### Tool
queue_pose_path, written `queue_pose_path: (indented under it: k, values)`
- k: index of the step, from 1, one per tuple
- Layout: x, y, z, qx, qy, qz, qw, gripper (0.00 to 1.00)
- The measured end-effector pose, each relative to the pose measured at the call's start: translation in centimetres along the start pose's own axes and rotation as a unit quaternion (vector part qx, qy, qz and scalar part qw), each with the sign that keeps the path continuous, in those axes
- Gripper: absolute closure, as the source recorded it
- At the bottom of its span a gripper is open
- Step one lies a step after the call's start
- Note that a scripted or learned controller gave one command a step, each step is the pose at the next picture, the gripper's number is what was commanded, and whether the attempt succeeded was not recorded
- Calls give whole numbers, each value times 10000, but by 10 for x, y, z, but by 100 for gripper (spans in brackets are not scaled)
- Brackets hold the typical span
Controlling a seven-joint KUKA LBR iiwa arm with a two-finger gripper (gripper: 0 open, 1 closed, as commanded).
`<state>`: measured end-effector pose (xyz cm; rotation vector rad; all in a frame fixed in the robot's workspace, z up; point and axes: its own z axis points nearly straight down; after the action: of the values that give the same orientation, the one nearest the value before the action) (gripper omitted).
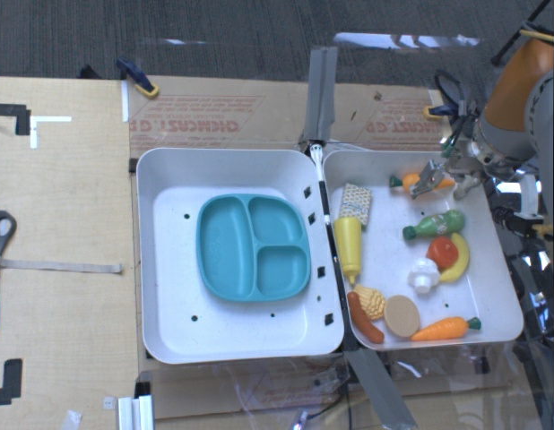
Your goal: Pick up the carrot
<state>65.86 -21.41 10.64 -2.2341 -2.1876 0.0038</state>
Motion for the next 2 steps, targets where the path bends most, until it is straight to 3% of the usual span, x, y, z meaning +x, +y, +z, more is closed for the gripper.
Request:
queue_pose_path:
  k: [1,2]
  values:
    - [-4,1,-28,-69,-36,664,9978,0]
    - [5,7,1,-143,-15,944,9954,0]
